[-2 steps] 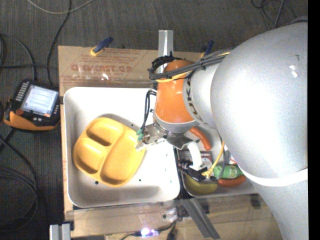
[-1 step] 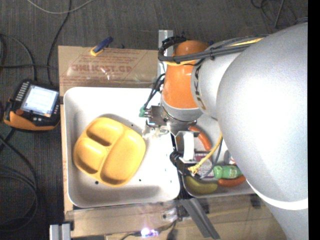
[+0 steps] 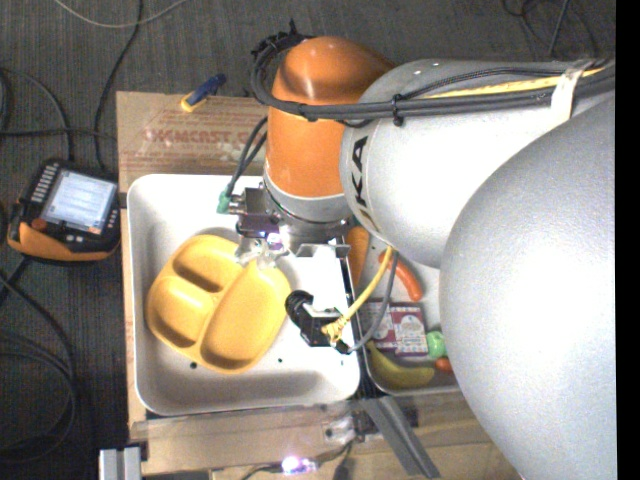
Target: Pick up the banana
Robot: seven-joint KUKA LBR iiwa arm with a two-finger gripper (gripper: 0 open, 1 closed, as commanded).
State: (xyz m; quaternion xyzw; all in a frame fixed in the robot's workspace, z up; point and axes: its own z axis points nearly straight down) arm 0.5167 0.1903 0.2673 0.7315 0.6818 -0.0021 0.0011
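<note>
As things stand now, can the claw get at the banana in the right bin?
Probably not directly. The claw hangs over the yellow plate in the left bin, while the banana lies in the other bin, partly under the arm itself.

Gripper (image 3: 262, 251) over far edge of yellow divided plate (image 3: 215, 303) in left bin (image 3: 150, 268). Banana (image 3: 402, 371) lies in right bin, near side, beside carrot (image 3: 407, 283). Fingers unclear.

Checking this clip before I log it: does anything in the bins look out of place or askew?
Nothing is spilled or broken. One mismatch: the gripper sits over the yellow divided plate in the left bin, while the banana lies in the right bin, partly hidden under the arm beside a carrot and a small box.
</note>
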